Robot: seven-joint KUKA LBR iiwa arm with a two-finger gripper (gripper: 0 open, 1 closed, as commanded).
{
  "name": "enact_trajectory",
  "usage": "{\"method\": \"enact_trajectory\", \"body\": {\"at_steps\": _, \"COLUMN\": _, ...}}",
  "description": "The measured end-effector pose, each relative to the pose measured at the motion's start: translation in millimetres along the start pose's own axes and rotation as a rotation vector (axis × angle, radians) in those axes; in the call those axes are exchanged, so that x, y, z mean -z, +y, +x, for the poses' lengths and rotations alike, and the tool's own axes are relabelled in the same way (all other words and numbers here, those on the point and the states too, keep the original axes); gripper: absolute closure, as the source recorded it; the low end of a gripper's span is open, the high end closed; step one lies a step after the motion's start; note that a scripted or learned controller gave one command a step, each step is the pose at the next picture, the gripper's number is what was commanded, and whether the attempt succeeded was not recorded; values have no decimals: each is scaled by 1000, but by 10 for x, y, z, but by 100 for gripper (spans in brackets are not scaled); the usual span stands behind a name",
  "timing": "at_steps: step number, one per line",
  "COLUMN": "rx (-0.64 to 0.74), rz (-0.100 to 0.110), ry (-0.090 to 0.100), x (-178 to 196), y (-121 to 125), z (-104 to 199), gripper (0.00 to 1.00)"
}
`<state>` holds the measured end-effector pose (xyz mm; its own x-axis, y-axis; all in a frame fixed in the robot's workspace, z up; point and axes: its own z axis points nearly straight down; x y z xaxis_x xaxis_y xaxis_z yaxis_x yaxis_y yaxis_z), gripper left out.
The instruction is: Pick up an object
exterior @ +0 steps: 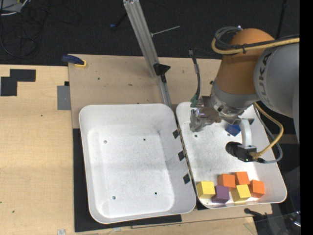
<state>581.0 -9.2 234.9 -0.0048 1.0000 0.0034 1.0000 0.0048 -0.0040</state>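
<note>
Arm w/ orange band reaches over the right bin; gripper hangs low over the bin's far-left part, near the divider w/ the left bin. Grip state: can't tell, nothing visibly held. Blocks, i.e. yellow, purple, orange, sit clustered at the right bin's near edge, well apart from gripper. Blue block lies under the wrist.

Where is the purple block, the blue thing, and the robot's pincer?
purple block [222,194]: camera view, top face.
blue thing [233,129]: camera view, visible part beside the arm.
pincer [196,122]: camera view, between its fingertips.
</note>
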Motion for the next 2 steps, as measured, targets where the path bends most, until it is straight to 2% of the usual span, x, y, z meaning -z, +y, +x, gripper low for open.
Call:
{"method": "enact_trajectory", "body": {"at_steps": 1, "rx": -1, "rz": 3, "ry": -1, "x": -73, "y": -149, "z": 442, "gripper": 100}}
{"method": "enact_trajectory", "body": {"at_steps": 2, "rx": -1, "rz": -1, "ry": -1, "x": 14, "y": -210, "z": 904, "gripper": 100}}
